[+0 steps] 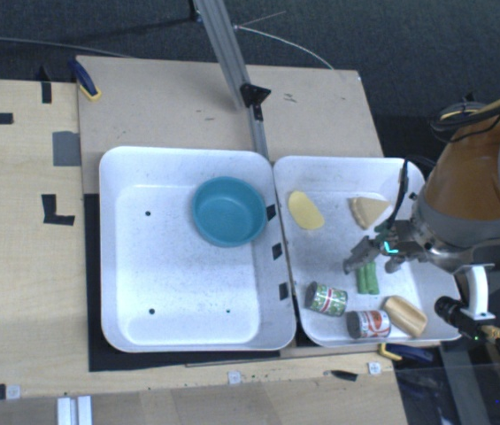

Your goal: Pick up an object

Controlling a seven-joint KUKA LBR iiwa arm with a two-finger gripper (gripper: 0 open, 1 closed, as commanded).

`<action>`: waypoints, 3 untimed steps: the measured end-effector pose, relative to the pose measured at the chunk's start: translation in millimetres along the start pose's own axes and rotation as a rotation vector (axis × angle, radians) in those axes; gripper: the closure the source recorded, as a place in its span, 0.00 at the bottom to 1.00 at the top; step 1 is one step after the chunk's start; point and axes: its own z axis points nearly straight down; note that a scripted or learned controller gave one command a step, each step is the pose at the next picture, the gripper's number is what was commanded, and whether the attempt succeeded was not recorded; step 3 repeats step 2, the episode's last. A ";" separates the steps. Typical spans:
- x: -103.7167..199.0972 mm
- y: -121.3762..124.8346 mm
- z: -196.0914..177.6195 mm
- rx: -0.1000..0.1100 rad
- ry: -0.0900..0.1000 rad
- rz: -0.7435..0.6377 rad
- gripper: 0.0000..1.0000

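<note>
The claw (375,253) hangs spread and grasping nothing in the right bin (338,173), directly above the green object (369,279). That object lies just below the claw, long axis running toward the bin's near wall.

Wooden bench (19,255) — two white bins: left bin (126,317), right bin (338,171), side by side

Glossy blue plastic bowl (228,211), speckled white plastic bins (126,237), matt wooden bench (19,264)
</note>
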 end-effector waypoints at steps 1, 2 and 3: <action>0.0 0.2 -0.3 -0.001 0.000 0.000 0.00; -4.6 1.0 44.7 0.004 0.001 0.001 0.00; -4.6 1.0 44.7 0.004 0.001 0.001 0.00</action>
